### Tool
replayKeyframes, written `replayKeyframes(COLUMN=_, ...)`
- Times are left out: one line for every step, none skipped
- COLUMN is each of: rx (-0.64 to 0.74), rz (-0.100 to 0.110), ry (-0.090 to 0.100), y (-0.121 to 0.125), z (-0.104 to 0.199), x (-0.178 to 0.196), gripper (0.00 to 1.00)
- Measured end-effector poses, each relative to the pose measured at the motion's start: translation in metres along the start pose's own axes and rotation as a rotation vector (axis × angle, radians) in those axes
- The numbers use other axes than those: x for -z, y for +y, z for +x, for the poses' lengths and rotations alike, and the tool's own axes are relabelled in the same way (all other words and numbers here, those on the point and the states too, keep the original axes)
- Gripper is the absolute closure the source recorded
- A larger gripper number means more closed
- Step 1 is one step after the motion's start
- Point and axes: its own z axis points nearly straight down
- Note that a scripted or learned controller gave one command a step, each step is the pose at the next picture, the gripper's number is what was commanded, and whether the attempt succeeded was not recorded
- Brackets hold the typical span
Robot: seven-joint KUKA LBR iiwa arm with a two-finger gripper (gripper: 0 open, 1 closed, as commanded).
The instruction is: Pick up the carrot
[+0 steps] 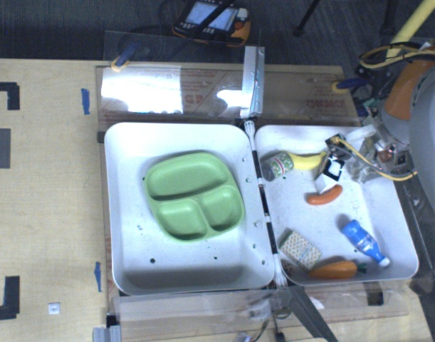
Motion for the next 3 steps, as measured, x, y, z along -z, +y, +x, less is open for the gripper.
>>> replayKeyframes(rx=-0.003, rz=0.006, ry=-0.012, y=0.0022, z=0.0108, x=-0.0031, gripper=1.0)
replayKeyframes(rx=-0.002, rz=0.002, ry=-0.006, y=0.0013, z=0.0071, x=-0.0021, gripper=1.0)
replayKeyframes(rx=-0.003, rz=0.006, ry=-0.013, y=0.0034, z=0.0155, x=-0.0034, gripper=1.0)
